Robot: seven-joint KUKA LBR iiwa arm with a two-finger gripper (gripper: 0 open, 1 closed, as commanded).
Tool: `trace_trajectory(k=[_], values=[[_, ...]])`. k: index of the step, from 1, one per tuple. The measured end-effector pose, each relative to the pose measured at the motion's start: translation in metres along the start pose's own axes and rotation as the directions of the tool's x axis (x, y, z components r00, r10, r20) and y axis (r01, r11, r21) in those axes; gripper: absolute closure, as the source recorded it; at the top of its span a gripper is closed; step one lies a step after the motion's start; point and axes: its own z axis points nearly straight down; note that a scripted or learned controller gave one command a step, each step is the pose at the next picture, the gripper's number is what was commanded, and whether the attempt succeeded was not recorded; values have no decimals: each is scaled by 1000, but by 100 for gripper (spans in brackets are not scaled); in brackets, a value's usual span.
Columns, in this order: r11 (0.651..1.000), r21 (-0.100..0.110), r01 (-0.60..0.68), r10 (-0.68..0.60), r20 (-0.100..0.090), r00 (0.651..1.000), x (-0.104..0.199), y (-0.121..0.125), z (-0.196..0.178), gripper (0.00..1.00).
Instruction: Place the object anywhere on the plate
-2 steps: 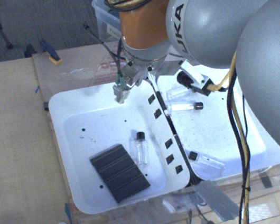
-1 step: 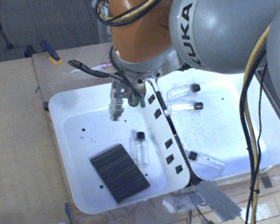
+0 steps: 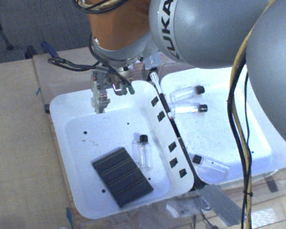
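A dark grey ribbed plate (image 3: 122,176) lies flat at the front of the left bin (image 3: 87,203). Just to its right a clear vial with a black cap (image 3: 142,149) lies on the bin floor, close to the plate's edge but off it. My gripper (image 3: 110,94) hangs over the back rim of the left bin, well behind the vial and the plate. Its fingers (image 3: 98,100) stand apart and nothing is between them.
The right bin (image 3: 259,151) holds three more clear vials with black caps: two at the back (image 3: 186,93) (image 3: 190,109) and one at the front (image 3: 209,163). The divider wall (image 3: 169,134) carries black marks. The arm's bulk covers the upper right.
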Motion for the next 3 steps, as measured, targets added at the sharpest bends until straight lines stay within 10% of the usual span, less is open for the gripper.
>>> trace_trajectory(k=[1, 3], values=[[947, 0, 320, -320, 1, 947, -12, 1, -3, 100], [835, -1, 550, -550, -2, 835, 8, 2, -98, 100]])
